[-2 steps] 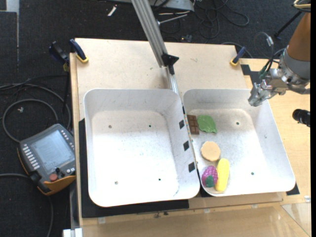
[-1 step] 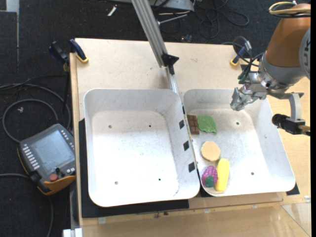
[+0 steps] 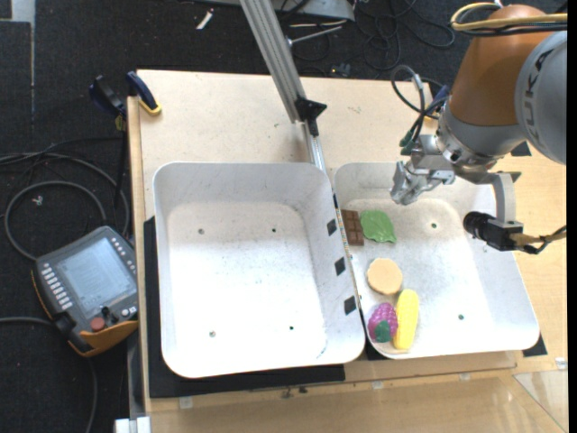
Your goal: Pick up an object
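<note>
Two white bins on a pale bench, my gripper [image 3: 407, 190] over the right bin [image 3: 491, 282].
I can't tell its grip state; nearest, the green leaf [image 3: 378, 226] lies just lower-left of it.

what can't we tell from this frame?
- Camera view: claw fingers blurred and too small; open or shut unclear.
- Brown block: left edge tucked against the bin divider, identity unclear.
- Purple item: partly overlapped by yellow corn.
- Arm cut off by right edge.
</note>
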`<state>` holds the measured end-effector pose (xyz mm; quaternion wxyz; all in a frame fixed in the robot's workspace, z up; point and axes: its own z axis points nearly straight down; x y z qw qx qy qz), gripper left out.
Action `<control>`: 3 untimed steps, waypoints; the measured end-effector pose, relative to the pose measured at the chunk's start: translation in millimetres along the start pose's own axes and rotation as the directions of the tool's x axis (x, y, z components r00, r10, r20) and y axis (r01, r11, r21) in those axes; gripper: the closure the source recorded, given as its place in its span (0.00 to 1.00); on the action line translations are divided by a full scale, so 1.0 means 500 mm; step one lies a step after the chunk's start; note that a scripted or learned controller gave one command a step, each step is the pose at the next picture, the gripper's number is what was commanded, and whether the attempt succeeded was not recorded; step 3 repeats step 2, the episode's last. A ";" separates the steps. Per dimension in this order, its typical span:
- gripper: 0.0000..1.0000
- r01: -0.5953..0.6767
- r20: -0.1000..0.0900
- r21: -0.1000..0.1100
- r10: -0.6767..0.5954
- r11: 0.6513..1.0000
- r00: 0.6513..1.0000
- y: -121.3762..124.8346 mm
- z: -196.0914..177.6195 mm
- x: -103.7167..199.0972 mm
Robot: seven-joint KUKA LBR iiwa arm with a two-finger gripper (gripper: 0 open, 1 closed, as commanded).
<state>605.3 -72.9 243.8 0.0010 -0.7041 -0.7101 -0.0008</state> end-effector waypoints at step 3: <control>1.00 0.000 0.000 0.000 0.000 1.000 1.000 -0.018 0.012 0.230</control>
